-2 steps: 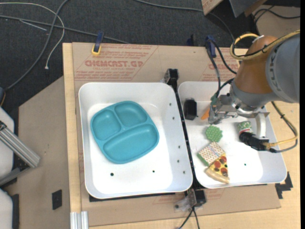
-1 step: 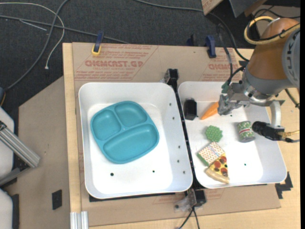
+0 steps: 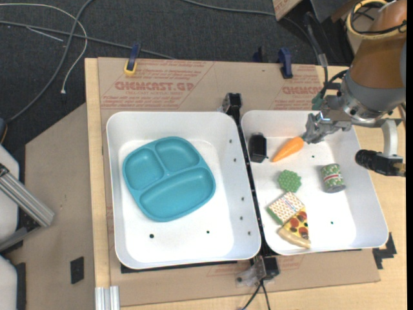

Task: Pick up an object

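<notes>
A: Where is the gripper (image 3: 314, 132) sitting right now?

B: It is hanging over the right bin (image 3: 361, 234), just beside the thick end of the carrot (image 3: 288, 148), on the side away from the left bin. The arm (image 3: 377, 63) is reaching in from beyond the right bin's far corner.

A: Is it holding the carrot?

B: I cannot tell. The fingers are pointing down and blurring into the wrist, so their gap is not showing, and nothing is clearly lying between them. The carrot is lying tilted on the bin floor, its tip pointing toward the left bin.

A: What else is lying around the carrot?

B: A black block (image 3: 257, 147) is sitting just beside the carrot's tip, against the wall shared with the left bin. A green broccoli (image 3: 290, 181) is lying near the carrot, toward the camera. Past the broccoli, a patterned cracker (image 3: 285, 206) is touching a pizza slice (image 3: 296, 228). A green can (image 3: 332, 177) is lying on its side, apart from the carrot and level with the broccoli.

A: And the left bin (image 3: 122, 237)?

B: It is holding a blue tray (image 3: 169, 177) with three compartments, well apart from the carrot.
</notes>
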Controlling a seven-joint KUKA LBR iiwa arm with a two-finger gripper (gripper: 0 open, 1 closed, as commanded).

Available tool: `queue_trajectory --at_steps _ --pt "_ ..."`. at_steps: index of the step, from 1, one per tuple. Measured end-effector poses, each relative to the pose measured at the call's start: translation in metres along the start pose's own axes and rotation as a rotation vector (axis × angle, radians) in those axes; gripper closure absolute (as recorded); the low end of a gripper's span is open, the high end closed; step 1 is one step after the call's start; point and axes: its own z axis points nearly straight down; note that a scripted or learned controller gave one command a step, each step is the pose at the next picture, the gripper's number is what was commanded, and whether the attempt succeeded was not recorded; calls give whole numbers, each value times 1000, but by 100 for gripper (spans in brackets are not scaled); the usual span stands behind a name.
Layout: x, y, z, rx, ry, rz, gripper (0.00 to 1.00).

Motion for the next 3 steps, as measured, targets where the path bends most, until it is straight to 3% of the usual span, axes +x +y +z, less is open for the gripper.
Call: queue_trajectory --at_steps 1,2,3 --pt "50 -1 -7 4 3 -4 100" --pt "103 -8 9 11 5 -4 100" --pt "158 -6 1 7 4 -5 100"
